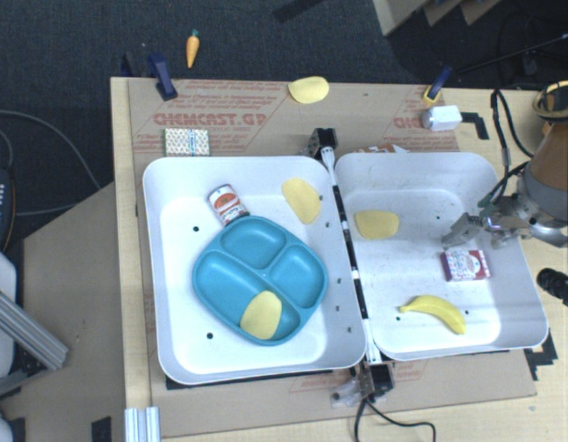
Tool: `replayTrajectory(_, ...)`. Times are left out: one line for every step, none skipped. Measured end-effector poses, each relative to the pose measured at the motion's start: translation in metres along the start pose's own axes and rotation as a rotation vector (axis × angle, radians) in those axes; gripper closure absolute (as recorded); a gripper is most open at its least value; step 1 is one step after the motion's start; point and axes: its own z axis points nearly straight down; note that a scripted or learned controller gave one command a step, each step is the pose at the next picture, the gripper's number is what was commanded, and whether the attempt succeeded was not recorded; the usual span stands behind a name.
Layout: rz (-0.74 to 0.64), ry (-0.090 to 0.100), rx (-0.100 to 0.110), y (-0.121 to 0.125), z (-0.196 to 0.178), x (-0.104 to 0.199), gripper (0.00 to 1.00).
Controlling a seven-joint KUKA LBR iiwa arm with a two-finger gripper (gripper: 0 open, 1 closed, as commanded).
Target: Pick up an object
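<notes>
The end effector [460,231] sits at the right of the frame, over the right bin [422,168], with the grey arm [546,187] entering from the right edge; its tips point toward lower left; whether they stand open or closed cannot be told, since they blur into the white bin floor, and nothing is seen gripped between them.

The nearest candidate is the red-and-white packet [465,264], lying flat just below the end effector, slightly right of its tips; the packet is roughly square, so no long axis governs the approach; in my judgement a short descent toward the lower part of the frame is what the pick turns on. The banana [435,312] lies further down, near the bin's lower wall, its long axis running left to right with a slight downward tilt at the right end. A yellow chip-like piece [376,224] lies left of the end effector, near the divider between the bins.

The left bin [164,247] holds a blue divided plate [256,279] with a yellow piece [261,315] in its lower compartment, a small can [227,204] at upper left and another yellow piece [302,200] at upper right; all well apart from the end effector.

Obscured: the arm's upper body is cut off by the frame; contact between end effector and packet cannot be confirmed; the packet's print is unreadable.
</notes>
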Motion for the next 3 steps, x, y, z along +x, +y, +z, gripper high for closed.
replayTrajectory(0.0,-0.008,-0.013,-0.01,0.046,0.045,0.0)
replayTrajectory(-0.001,-0.007,-0.017,0.029,0.046,0.09,0.0)
replayTrajectory(-0.003,-0.005,-0.019,0.018,0.046,0.084,0.0)
